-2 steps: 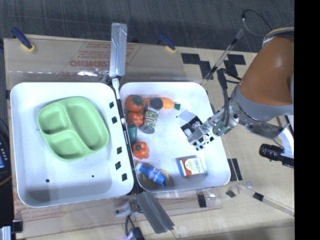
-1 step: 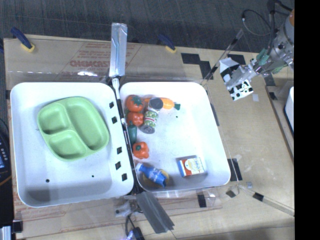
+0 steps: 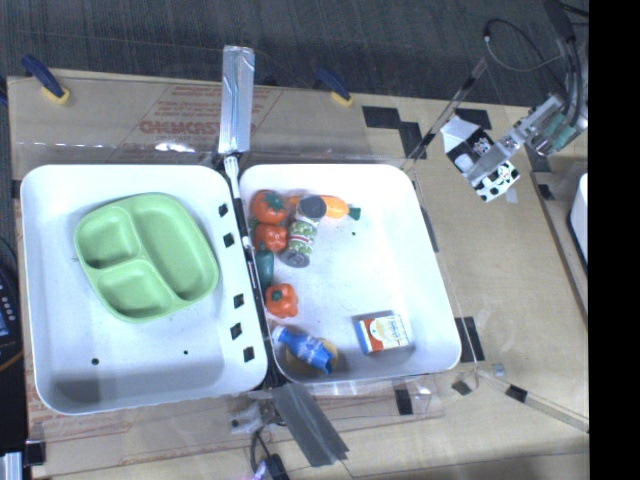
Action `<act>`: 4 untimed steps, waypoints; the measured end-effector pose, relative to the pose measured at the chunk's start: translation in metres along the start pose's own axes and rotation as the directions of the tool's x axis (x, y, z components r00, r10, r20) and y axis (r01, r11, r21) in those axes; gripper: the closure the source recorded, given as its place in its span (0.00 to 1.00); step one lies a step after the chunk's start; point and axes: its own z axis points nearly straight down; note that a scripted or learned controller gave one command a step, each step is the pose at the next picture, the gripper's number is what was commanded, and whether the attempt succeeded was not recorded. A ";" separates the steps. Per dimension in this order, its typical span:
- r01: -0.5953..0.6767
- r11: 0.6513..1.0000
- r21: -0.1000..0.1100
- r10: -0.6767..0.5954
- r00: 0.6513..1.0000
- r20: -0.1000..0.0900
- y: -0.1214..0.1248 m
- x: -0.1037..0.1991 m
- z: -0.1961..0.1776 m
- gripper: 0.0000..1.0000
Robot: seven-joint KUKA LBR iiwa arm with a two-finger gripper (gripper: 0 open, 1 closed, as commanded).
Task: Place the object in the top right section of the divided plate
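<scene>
Nearest, at the R bin's (image 3: pixel 430 268) bottom edge: a blue wrapped item (image 3: pixel 306 350) at about 7 o'clock in the bin and a small orange-and-white carton (image 3: pixel 383 332) at about 5 o'clock, apart from each other. Next up, along the bin's L wall: an orange toy pepper (image 3: pixel 281 300), w/ a dark green piece (image 3: pixel 264 265) just above it. Farther, in the top L corner of that bin, a tight cluster: two red-orange toy tomatoes (image 3: pixel 268 221), a small jar (image 3: pixel 299 241) lying tilted, and an orange item w/ a dark cap (image 3: pixel 322 208), all touching or nearly so. L bin (image 3: pixel 60 368) holds the green divided plate (image 3: pixel 146 256), roughly centered; its 3 sections have nothing in them, so no object sits in the top R section yet. Farthest, off at 2 o'clock over the table (image 3: pixel 520 298), well apart from both bins, hangs the tool (image 3: pixel 487 175); can't tell open or closed, nothing visibly gripped.
</scene>
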 end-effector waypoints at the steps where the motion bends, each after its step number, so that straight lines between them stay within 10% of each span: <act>1: 0.114 0.993 0.000 -0.114 0.993 -0.001 -0.059 0.038 -0.001 1.00; 2: 0.080 0.997 0.003 -0.080 0.997 -0.005 -0.026 0.090 0.111 1.00; 3: 0.095 0.995 0.006 -0.095 0.995 -0.008 0.065 0.089 0.284 1.00; 4: 0.183 0.983 -0.001 -0.183 0.983 0.002 0.059 0.042 0.097 1.00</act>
